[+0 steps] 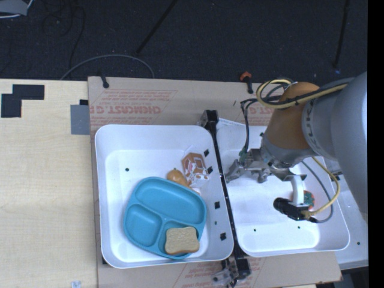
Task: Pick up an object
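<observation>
A blue divided plate (157,213) lies in the left bin (111,161), with a tan bread slice (182,240) in its near compartment. Just behind the plate sit a small orange-brown piece (176,176) and a brown and white patterned item (194,165), close to the bin's right wall. My gripper (237,170) is low in the right bin (282,245), at its left wall beside the divider. It is a short way right of the patterned item, with nothing visibly held.
A black divider rail (219,179) runs between the two bins. The arm's grey body and orange band fill the upper right of the right bin. Cardboard (144,104) lies under the bins, and a wooden bench top (42,191) spreads to the left.
</observation>
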Controlling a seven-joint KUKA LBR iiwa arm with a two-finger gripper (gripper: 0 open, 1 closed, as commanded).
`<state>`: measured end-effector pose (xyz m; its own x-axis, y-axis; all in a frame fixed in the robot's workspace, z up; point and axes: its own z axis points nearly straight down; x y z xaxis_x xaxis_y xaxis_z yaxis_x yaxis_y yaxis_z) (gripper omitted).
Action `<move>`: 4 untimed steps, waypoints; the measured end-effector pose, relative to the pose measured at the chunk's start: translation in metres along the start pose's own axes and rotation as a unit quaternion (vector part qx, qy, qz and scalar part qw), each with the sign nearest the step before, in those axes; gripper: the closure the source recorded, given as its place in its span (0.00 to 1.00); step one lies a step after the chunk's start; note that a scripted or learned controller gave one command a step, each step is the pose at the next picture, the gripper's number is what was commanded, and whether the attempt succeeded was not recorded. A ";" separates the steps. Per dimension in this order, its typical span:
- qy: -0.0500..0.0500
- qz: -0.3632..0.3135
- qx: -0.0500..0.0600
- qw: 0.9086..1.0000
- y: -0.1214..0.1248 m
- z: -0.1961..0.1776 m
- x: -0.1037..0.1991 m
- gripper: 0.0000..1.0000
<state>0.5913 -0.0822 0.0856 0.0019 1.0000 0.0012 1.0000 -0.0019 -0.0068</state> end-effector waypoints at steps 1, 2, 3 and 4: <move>0.000 0.003 0.000 1.000 0.000 -0.011 -0.002 1.00; -0.001 0.003 -0.004 1.000 0.001 -0.054 -0.004 1.00; -0.001 0.000 -0.004 1.000 -0.002 -0.097 -0.002 1.00; -0.001 -0.001 -0.005 1.000 -0.002 -0.150 -0.003 1.00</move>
<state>0.5903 -0.0854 0.2360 0.0002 1.0000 -0.0003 1.0000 -0.0002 0.0029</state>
